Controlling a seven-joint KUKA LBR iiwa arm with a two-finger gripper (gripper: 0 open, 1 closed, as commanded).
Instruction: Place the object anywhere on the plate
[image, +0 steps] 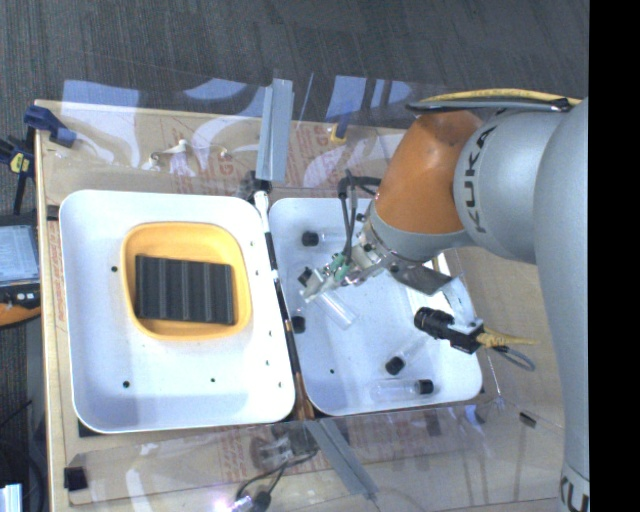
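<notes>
A yellow plate (185, 238) with a dark ridged insert (185, 290) lies in the left white bin (100, 380). Several small clear vials with black caps lie in the right white bin (450, 380): one vial (400, 364) near the front, another vial (412, 386) at the front edge, and a clear tube (336, 311) towards the left side. My gripper (328, 277) is low over the upper left of the right bin, just above that clear tube. What it holds, if anything, is too small to tell.
A small black cap (310, 238) sits near the right bin's back left, and another black piece (297, 323) lies by the wall between the bins. The grey and orange arm (450, 190) covers the right bin's back right corner.
</notes>
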